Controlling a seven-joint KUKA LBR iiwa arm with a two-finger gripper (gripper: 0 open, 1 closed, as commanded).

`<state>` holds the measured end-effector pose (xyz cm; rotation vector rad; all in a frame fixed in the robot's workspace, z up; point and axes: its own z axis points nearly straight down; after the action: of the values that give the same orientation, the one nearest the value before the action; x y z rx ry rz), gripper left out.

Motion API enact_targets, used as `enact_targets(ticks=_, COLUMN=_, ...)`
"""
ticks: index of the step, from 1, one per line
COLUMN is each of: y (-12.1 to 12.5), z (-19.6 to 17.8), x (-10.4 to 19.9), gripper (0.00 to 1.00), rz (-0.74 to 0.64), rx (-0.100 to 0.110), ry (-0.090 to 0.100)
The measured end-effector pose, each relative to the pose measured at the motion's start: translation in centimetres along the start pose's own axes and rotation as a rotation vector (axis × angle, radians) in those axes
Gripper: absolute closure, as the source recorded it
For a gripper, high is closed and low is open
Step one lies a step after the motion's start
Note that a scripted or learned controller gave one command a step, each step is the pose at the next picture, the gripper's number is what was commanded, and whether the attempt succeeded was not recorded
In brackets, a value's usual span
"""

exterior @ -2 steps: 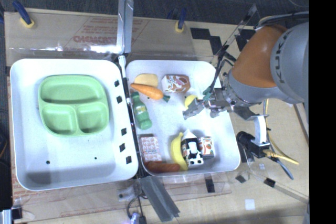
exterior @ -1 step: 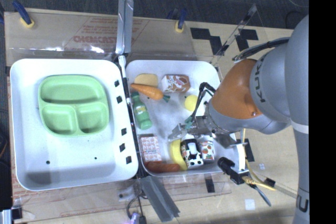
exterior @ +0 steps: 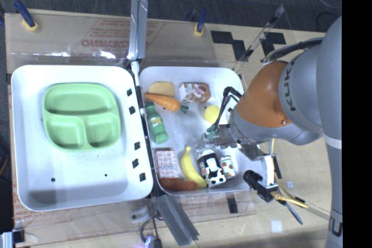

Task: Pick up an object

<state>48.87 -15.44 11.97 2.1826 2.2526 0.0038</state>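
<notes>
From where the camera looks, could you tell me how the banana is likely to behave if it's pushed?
The banana is curved, so it would probably pivot rather than slide straight. It lies wedged between the red-patterned packet and the cow-patterned toy, which may block it.

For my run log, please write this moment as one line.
arm: in right bin | gripper: low, right of banana, above cow carton | grasp: unclear | left bin: green tray

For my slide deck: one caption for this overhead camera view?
KUKA arm's gripper hovers in the right bin above toy food; green tray sits in left bin.
</notes>
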Motion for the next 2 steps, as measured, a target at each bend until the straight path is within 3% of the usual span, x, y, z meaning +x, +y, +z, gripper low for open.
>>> enact_targets(ticks=1, y=0.95, z=-10.7, x=7.85, gripper=1.0, rz=-0.039, rx=0.006, ry=0.002)
enact_targets(ticks=2, y=0.94, z=-10.69, x=7.83, gripper=0.0, rz=-0.038, rx=0.007, ry=0.002)
